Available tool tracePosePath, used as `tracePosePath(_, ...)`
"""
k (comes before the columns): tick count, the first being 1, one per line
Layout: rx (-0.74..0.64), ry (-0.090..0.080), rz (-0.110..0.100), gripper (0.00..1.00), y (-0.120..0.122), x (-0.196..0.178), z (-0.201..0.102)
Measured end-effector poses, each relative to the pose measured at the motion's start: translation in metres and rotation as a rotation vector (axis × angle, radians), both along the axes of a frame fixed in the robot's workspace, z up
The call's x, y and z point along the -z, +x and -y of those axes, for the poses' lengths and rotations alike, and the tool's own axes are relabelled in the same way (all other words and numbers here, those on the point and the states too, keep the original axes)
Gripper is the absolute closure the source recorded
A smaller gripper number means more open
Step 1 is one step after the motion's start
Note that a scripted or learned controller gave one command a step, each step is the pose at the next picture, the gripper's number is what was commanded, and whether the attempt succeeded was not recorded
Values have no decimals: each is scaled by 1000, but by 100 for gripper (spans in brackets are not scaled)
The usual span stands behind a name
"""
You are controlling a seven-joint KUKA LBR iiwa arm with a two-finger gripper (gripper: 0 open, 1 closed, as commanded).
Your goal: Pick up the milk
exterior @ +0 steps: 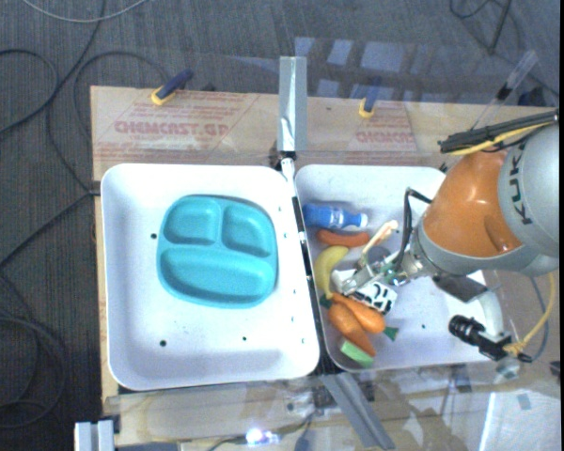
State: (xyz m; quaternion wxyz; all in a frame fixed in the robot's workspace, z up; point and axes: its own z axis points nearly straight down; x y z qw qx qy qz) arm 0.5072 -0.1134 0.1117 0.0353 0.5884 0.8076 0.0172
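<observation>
1. Robot's hand (374, 272) hangs low over the black-and-white cow-patterned milk carton (378, 295) in the right white bin (423, 346); I cannot tell its state.
2. Carton leans on the orange plastic carrot (355, 318).

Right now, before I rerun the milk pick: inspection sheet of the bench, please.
Surface: two white bins side by side on a board; left bin, right bin.
Job's things: black-and-white milk carton in the right bin, directly at the claw.
Clutter: blue bottle, banana and carrots piled along the right bin's left wall; blue divided tray in the left bin.
Grippers: claw down in the right bin over the pile; grip on the carton cannot be confirmed.
Cables: loose cables on the carpet to the left and at the top.
Surroundings: two yellow clamps on the board's far edge.
</observation>
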Motion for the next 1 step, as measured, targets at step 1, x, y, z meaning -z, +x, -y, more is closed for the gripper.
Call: tracePosePath(1,-96,-3,-42,0,-13,18,6)
